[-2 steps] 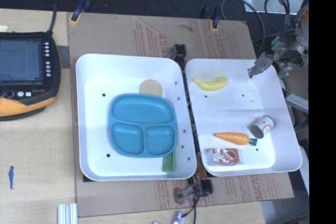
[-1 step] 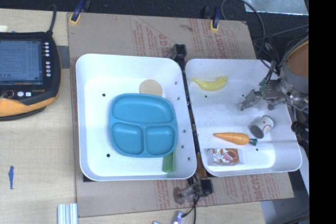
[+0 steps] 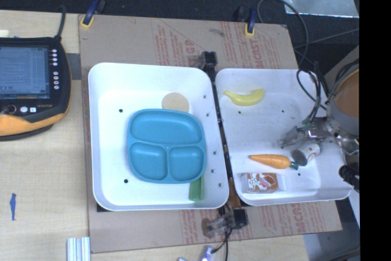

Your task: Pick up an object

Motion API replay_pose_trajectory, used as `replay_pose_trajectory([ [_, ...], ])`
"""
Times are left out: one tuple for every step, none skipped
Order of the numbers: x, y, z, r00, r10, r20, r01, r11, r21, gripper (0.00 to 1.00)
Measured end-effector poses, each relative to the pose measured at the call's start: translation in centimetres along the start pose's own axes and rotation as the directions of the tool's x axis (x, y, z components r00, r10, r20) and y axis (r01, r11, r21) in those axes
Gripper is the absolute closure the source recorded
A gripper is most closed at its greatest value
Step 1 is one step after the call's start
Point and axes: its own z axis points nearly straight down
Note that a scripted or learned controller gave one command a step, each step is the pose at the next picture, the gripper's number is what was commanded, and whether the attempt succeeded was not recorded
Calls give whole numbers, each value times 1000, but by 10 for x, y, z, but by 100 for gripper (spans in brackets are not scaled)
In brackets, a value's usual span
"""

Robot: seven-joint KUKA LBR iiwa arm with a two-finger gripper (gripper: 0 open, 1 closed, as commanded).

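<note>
The right bin (image 3: 275, 85) holds three things. A yellow banana (image 3: 245, 96) lies near its far left corner. An orange carrot (image 3: 269, 161) lies in the middle, toward the front. A small red-and-white packet (image 3: 263, 181) sits by the front wall. My gripper (image 3: 300, 141) reaches in from the right and hangs low over the bin's right half, just above and right of the carrot's right end. Nothing is visibly held in it.
In the left bin (image 3: 104, 131), a blue divided plate (image 3: 166, 145) covers the middle. A beige disc (image 3: 176, 101) peeks out behind it and a green piece (image 3: 196, 191) sticks out at its front right. A tablet (image 3: 27, 79) lies at the left of the bench.
</note>
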Motion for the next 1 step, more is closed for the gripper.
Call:
replay_pose_trajectory([
  [14,72,-70,1000,3,-7,-2,1000,9,0],
])
